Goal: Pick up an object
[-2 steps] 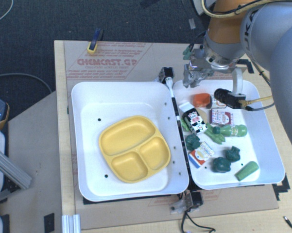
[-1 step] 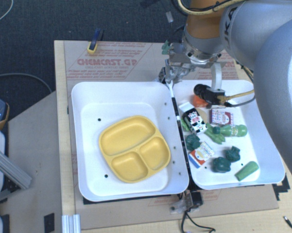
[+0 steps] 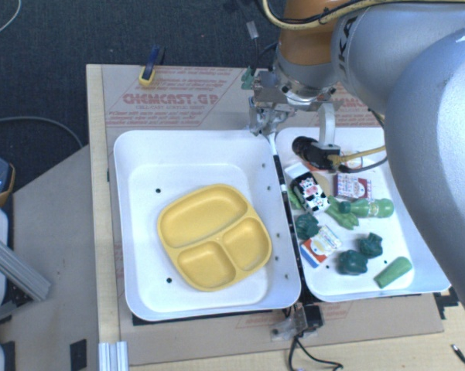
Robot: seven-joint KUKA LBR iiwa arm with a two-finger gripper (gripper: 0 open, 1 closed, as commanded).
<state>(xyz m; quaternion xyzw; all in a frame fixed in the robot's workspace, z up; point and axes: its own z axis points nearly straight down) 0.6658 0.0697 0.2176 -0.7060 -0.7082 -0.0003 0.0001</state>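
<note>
Pale board printed in red made the surface [image 3: 186,91] under everything. On it sat two shallow white plastic bins, smooth and round-cornered, the left bin [image 3: 131,207] at nine o'clock of the right bin [image 3: 418,284]. The left one carried a yellow divided plate [image 3: 213,236], glossy, with three compartments, lying askew.

My pincer [image 3: 264,124] stood at the twelve o'clock end of the seam where the bins met. I could not tell whether it was open or closed, and I saw nothing gripped in it. So I judged the task barely begun: no object was lifted, and choosing, descending, closing and raising were all left.

The candidates lay in the right bin, between four and six o'clock of my pincer:
- a light green bottle-shaped toy [image 3: 364,209]
- a green cylinder [image 3: 392,272] toward the bin's five o'clock corner
- a flat red-patterned packet [image 3: 350,185]
- a black-and-white toy [image 3: 311,192] just beside the seam
- knobbly dark green lumps [image 3: 353,263]
- a small red, white and blue packet [image 3: 322,247], flat and thin
</note>
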